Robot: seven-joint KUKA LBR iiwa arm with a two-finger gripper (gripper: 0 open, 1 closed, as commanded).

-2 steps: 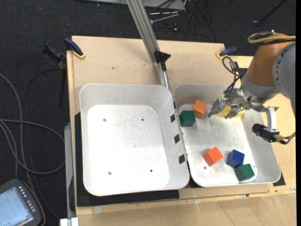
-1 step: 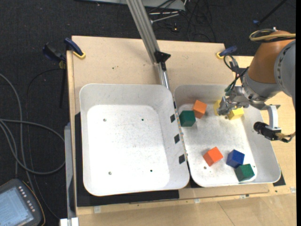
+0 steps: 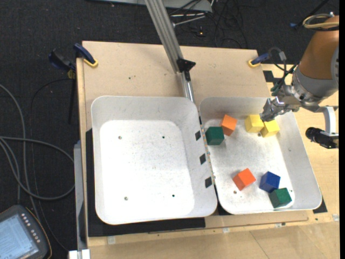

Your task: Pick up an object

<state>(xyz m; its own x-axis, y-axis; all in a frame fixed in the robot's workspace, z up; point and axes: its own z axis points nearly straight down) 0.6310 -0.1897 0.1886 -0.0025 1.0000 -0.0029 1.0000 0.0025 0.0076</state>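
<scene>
fingers point(image 3: 268, 117) | grip state cannot be told | two yellow blocks point(image 3: 254, 123) just beside them | right bin point(image 3: 304, 169)

Seven small wooden cubes lie in the right white bin point(image 3: 302, 161); two yellow cubes point(image 3: 254, 123) point(image 3: 270, 127) sit touching near the far wall; an orange cube point(image 3: 229, 124) sits just beside a dark green cube point(image 3: 214, 136) by the left wall; nearer the front, a second orange cube point(image 3: 245, 178) lies apart from a blue cube point(image 3: 269, 181) touching another green cube point(image 3: 280, 197)
</scene>
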